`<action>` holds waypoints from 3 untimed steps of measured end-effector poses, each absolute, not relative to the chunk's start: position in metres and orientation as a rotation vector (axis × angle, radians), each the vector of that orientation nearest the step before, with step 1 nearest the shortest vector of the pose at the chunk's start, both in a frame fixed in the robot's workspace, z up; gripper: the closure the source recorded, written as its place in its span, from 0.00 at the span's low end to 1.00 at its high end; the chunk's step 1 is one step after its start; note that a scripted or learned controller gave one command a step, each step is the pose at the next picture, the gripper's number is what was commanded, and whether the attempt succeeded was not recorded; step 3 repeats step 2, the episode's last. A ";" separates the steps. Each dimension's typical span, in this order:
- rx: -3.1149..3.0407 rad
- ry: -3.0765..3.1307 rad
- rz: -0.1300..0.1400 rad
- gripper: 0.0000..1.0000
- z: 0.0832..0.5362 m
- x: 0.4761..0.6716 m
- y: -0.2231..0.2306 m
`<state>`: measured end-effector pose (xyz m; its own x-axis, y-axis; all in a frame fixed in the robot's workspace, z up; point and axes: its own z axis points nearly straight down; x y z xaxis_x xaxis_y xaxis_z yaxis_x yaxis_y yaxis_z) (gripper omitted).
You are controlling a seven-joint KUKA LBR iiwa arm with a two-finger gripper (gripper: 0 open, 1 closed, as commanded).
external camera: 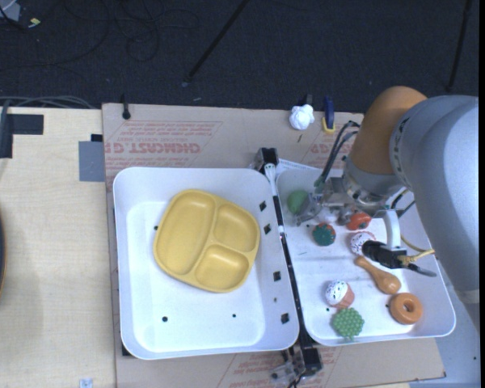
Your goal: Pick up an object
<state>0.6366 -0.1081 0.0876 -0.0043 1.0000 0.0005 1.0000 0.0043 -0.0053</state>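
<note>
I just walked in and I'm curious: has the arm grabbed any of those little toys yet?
Nothing looks picked up yet. The gripper is low in the right bin, near a green ball. The doughnut, the wooden pin and the yellow plate all lie loose. Grabbing and lifting remain.

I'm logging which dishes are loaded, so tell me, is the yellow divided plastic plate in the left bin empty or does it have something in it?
Empty. The yellow divided plastic plate lies right side up in the left white bin, and all three compartments show bare yellow.
</note>
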 end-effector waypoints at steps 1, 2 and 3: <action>-2.213 -2.227 0.005 1.00 0.098 0.635 -0.107; -2.219 -2.225 -0.007 1.00 0.193 0.584 -0.070; -2.219 -2.225 -0.007 1.00 0.193 0.584 -0.070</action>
